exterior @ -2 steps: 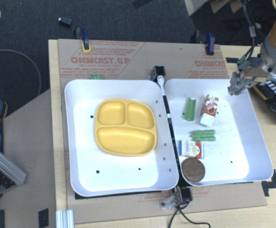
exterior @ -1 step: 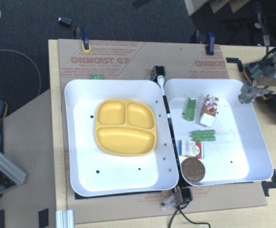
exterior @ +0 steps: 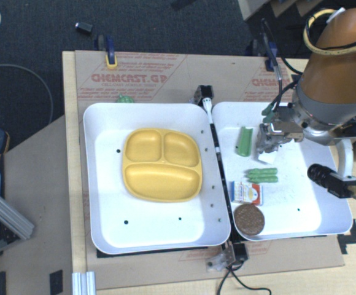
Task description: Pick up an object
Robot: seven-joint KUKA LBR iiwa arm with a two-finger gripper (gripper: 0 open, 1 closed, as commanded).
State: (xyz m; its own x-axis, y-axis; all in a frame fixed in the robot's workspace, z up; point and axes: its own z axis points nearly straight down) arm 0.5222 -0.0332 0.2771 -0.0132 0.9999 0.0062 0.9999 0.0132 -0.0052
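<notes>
The right bin (exterior: 325,217) holds several small items. An upright green block (exterior: 245,141) stands near its back left. A green pea pod (exterior: 262,175) lies in the middle, with a red, white and blue packet (exterior: 247,193) in front of it and a brown round disc (exterior: 250,219) at the front left corner. My gripper (exterior: 266,147) hangs low over the right bin, just right of the green block and just behind the pea pod. Nothing is visibly held in it.
The left bin (exterior: 104,214) contains a yellow divided plate (exterior: 162,165). A black rod (exterior: 213,141) runs along the wall between the bins. The arm's grey and orange body (exterior: 334,72) covers the right bin's back right corner.
</notes>
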